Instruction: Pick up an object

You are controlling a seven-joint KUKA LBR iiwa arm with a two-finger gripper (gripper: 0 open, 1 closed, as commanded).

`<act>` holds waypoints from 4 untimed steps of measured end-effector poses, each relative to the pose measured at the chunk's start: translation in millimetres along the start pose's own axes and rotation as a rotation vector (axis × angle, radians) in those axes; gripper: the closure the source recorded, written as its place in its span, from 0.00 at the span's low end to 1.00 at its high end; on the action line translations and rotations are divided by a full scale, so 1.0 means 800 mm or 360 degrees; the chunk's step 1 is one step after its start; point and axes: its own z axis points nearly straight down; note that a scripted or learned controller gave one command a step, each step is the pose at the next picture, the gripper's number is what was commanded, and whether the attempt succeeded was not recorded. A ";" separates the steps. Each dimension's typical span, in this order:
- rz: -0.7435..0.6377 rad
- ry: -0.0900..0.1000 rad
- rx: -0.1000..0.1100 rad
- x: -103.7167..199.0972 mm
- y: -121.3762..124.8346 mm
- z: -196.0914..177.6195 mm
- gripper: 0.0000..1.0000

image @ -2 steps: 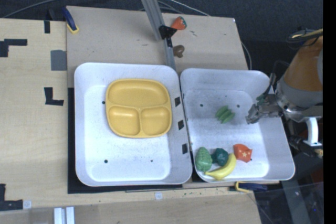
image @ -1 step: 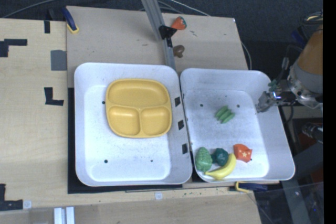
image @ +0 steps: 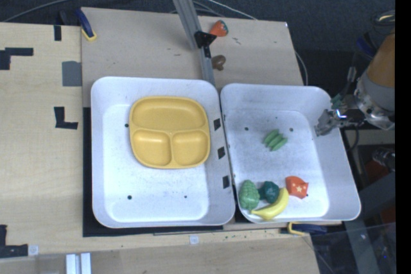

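Note:
The right bin holds a small green bean-like piece near its middle. At its front edge lie a green leafy toy, a dark green round piece, a yellow banana and a red strawberry-like piece. My gripper hangs over the right bin's far right rim, above and to the right of the green bean piece, with nothing seen between its fingers. The arm enters from the right edge.
The left bin holds a yellow three-compartment plate. A grey pole slants down to the bench behind the bins, with a small orange object and a brown one beside it. Cables run along the back.

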 end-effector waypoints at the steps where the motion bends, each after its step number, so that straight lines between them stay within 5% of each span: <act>1: -0.0007 0.0004 0.0003 0.057 0.007 -0.005 1.00; 4: -0.0011 0.0004 0.0002 0.269 0.066 -0.034 1.00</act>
